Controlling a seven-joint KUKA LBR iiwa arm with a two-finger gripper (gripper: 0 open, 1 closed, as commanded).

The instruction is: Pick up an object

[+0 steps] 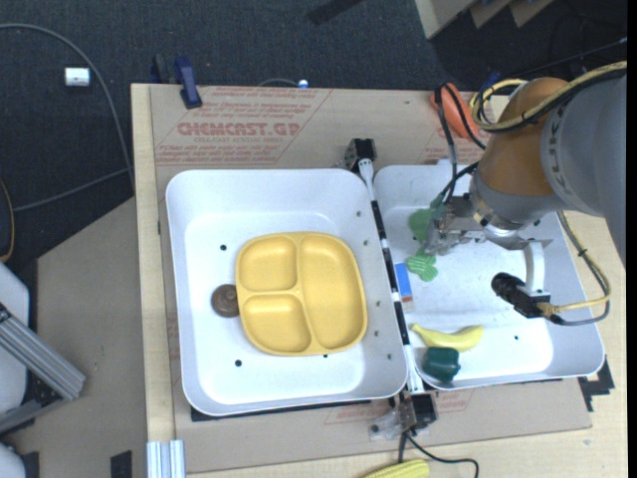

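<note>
Green object [423, 266]: small and light green, lying on the floor of the right bin [557, 361], close to the divider between the bins.
Gripper [441, 235]: just above and right of the green object, pointing down into the right bin; whether it touches the object cannot be told.
Fingers: hidden among wrist hardware, so their spread cannot be told; nothing is visibly held between them.
Second green shape [421, 221]: paler, beside the gripper, above the green object.
Blue item [402, 279]: on the divider, just left of the green object.
Banana [449, 338]: yellow, below the green object, near the bin's front edge.
Dark green block [441, 364]: touching the banana's lower side.
Yellow divided plate [299, 293]: in the left bin [189, 207], well left of the green object.
Brown disc [224, 300]: against the plate's left edge.
</note>
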